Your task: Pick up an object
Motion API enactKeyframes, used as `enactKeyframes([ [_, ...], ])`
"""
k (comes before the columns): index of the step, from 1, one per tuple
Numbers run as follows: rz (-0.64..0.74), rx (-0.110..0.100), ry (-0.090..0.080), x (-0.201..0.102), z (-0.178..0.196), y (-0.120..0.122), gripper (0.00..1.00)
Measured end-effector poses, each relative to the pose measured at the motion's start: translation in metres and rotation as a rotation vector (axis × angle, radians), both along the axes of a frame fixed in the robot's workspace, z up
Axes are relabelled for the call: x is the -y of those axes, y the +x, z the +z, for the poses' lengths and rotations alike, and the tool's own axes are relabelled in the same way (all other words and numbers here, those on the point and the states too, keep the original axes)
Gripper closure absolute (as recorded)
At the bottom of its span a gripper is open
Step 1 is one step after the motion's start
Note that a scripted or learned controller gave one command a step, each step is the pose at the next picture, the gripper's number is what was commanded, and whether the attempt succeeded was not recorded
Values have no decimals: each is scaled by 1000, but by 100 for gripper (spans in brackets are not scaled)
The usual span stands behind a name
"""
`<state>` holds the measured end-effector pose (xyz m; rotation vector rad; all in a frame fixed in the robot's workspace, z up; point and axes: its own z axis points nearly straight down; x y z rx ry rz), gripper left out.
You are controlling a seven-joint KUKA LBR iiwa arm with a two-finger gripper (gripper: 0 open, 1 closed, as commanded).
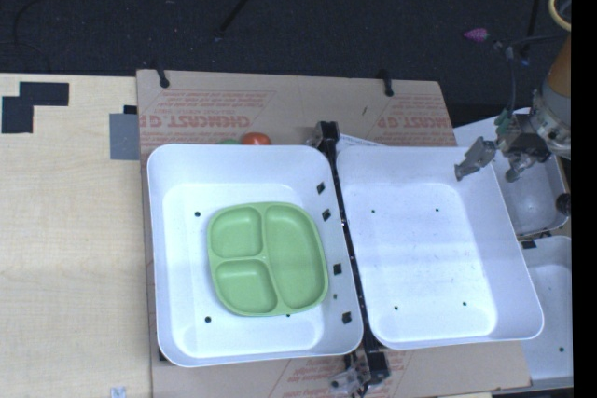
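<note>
1. The hand (492,158) hangs at the far right corner of the right bin (438,331), over its rim; its two fingers stand apart, released, with nothing between them.
2. The green divided plate (268,258) lies flat in the left bin (177,200), well apart from the hand, to its left and nearer the front edge of the table (65,228).
3. The plate sits near the middle of its bin floor, with bare white floor on every side; the widest strip is toward the bin's far wall, the narrowest toward the divide between the bins.
4. Between the hand and the plate lie the right bin's bare floor and the two rims that meet at the black clips (328,135).
5. A small red thing (256,140) rests just outside the left bin's far rim, on the cardboard (280,107), far to the hand's left.
6. The grey arm with its orange band (562,79) comes in just behind the hand at the right edge.
</note>
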<state>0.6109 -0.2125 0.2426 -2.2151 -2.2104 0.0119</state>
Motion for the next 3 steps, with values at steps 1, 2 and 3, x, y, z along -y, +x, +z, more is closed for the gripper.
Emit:
enactKeyframes([
  [1, 2, 13, -3, 0, 8, 3, 0],
  [2, 2, 7, -1, -1, -57, 2, 0],
  [3, 5, 7, -1, -2, -118, 8, 0],
])
